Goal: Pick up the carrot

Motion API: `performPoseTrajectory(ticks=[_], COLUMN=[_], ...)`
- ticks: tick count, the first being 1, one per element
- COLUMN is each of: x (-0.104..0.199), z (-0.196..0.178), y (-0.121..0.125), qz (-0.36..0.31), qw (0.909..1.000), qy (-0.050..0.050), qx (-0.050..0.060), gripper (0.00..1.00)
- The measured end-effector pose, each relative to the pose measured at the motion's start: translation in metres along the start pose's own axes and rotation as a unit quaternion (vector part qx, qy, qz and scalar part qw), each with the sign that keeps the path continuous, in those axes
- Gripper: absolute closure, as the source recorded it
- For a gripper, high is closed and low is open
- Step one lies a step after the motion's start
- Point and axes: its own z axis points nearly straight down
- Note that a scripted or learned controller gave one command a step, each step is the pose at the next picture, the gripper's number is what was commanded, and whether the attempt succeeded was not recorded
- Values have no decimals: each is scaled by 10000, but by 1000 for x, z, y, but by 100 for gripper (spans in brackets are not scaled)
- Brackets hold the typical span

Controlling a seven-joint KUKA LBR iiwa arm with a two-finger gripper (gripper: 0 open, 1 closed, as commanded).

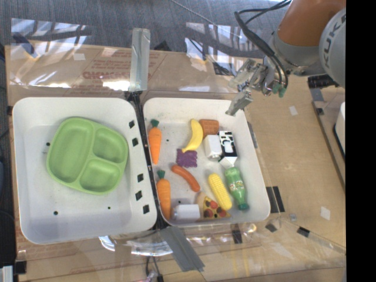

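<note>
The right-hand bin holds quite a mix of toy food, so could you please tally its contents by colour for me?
Orange: 2, one carrot and another carrot
Yellow: 2, banana and corn
Green: 1, bottle
Purple: 1, grapes
Red: 1, sausage
Brown: 1, bread
White or mixed: 4
Total: 12

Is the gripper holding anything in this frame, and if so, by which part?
Nothing is held. The gripper hangs over the right bin's far rim, nothing between its fingers; both carrots lie in that bin.
</note>
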Motion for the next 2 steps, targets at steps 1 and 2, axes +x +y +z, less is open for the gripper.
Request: performPoseTrajectory(ticks=[1, 2], x=[39, 19], z=[153, 179], y=[30, 35], qz=[-378, -239], qw=[9993, 9997], qy=[82, -5], qx=[-3, -8], gripper=[0, 0])
